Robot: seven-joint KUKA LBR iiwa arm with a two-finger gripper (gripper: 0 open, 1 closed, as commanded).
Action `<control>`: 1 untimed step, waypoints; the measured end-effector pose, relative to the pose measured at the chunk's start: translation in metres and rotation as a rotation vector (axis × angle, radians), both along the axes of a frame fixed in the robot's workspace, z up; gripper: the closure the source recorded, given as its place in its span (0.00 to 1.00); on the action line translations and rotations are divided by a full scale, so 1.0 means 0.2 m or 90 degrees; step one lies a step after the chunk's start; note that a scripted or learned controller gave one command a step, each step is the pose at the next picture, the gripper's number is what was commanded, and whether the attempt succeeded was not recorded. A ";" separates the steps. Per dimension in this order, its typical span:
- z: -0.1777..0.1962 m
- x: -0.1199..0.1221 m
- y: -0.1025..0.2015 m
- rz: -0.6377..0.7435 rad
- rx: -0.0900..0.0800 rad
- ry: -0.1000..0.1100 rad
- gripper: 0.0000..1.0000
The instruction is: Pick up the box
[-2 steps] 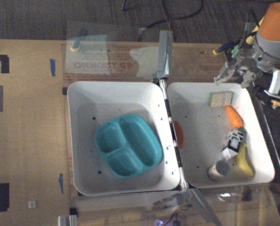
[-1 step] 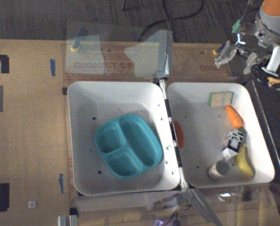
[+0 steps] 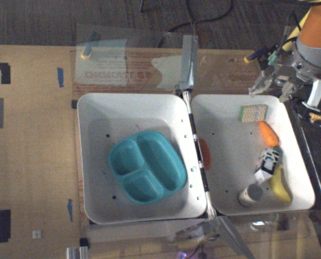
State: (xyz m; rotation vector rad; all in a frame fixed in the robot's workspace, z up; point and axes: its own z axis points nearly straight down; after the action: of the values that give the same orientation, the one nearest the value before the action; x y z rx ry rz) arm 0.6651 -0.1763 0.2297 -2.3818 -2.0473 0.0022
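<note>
Right now the arm (image 3: pixel 314 31) sits at the upper right of the frame, orange band showing, with the gripper (image 3: pixel 274 85) hanging just above the top edge of the right bin (image 3: pixel 225 144). Can't tell how the gripper is set; nothing visible in it.

Box (image 3: pixel 254 113): small, pale, dotted pattern, lying flat in the upper right part of the right bin, just below and a little left of the gripper, apart from it. Just under the box, an orange carrot-like piece (image 3: pixel 268 134), tilted. Lower down along the right side: a black-and-white item (image 3: pixel 268 162), a yellow banana (image 3: pixel 280 186) touching it, and a grey cylinder (image 3: pixel 249 195) near the bin's lower edge, just left of the banana. A reddish item (image 3: pixel 204 151) lies against the bin's left wall by the divider.

Left bin (image 3: pixel 95 117), centre of frame: a teal sectioned plate (image 3: pixel 146 166) with three compartments, tilted, in the middle.

Cardboard bench (image 3: pixel 31 144) with blue tape marks at frame left; clear plastic sheet (image 3: pixel 122 63) above the left bin.
</note>
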 end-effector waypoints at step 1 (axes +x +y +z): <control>-0.12 0.01 -0.19 -0.041 0.000 -0.002 0.00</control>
State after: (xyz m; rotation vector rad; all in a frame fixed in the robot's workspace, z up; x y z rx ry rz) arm 0.6674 -0.2153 0.2065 -2.4490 -1.9703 -0.0006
